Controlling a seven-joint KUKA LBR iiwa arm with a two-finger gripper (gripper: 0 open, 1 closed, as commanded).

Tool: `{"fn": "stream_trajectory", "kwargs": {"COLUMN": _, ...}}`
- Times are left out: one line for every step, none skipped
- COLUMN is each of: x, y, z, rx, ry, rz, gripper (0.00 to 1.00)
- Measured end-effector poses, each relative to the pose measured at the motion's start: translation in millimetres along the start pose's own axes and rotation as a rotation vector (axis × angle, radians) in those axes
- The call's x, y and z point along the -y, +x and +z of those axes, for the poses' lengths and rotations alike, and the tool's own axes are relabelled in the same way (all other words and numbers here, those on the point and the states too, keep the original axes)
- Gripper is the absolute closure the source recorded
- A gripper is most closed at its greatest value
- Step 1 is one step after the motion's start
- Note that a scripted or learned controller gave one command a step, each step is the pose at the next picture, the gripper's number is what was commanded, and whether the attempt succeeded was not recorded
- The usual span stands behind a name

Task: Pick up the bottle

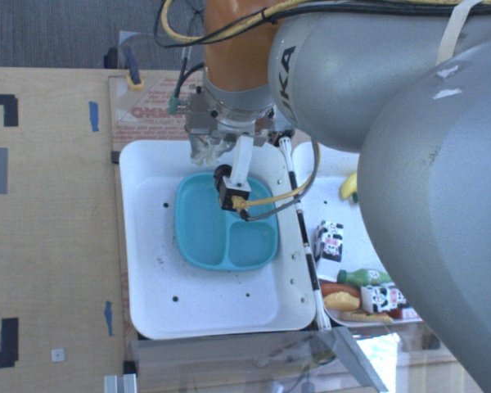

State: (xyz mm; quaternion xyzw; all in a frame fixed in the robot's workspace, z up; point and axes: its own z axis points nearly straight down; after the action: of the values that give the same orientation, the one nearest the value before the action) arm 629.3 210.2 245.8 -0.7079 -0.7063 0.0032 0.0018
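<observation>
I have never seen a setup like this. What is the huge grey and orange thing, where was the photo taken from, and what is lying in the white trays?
The huge grey shape with an orange band is a robot arm, reaching in from the right. The single camera sits above the bench and looks down at a slant. The arm ends in a hand, over the left shallow white bin, near the far end of a blue divided plastic plate. The right white bin holds a green bottle, a small black-and-white carton, a yellow item and some orange food-like pieces. Nothing can be seen held in the hand.
</observation>
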Motion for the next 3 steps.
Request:
{"fn": "stream_trajectory", "kwargs": {"x": -37.3, "y": -41.5, "z": -33.3, "rx": 0.0, "ry": -0.005, "rz": -0.082, "gripper": 1.0}}
{"fn": "stream_trajectory", "kwargs": {"x": -36.1, "y": -44.3, "z": -187.5, "rx": 0.0, "ry": -0.004, "rz": -0.106, "gripper": 1.0}}
{"fn": "stream_trajectory", "kwargs": {"x": 20.7, "y": 11.8, "z": -58.7, "rx": 0.0, "ry": -0.002, "rz": -0.054, "gripper": 1.0}}
